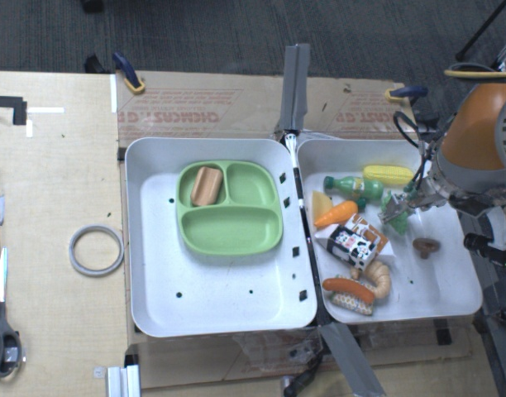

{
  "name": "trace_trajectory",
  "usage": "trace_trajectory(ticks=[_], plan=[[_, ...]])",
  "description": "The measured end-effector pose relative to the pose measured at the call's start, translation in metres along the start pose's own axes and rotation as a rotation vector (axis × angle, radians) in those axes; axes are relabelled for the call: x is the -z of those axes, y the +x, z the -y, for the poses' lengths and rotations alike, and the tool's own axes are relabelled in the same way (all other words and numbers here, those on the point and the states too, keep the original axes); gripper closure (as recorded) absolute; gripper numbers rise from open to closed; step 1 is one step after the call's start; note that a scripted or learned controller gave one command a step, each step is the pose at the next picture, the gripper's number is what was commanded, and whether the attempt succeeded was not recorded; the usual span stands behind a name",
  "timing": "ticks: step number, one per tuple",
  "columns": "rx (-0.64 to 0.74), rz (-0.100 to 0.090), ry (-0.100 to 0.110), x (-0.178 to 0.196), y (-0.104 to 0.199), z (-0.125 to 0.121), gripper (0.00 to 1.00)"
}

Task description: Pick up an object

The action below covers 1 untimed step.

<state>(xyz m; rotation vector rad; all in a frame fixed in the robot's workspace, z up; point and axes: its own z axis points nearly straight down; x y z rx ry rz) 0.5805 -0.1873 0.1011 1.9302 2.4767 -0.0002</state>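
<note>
At the right of the frame we see the gripper [399,211] low in the right bin [451,300], just right of the green bottle [358,188] and below the corn cob [389,174]; whether its claw is spread or pinched we cannot tell. A carrot [335,214] and milk carton [357,244] lie nearby. At centre-left, the green divided plate [232,231] holds a bread roll [206,186].

Bright, even overhead light; soft shadows, slightly grainy.
</note>
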Motion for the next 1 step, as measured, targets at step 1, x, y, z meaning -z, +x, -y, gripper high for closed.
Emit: trace_trajectory(ticks=[1], plan=[[-0.224, 0.0, 0.001, 0.0814, 0.0156, -0.0532, 1.0]])
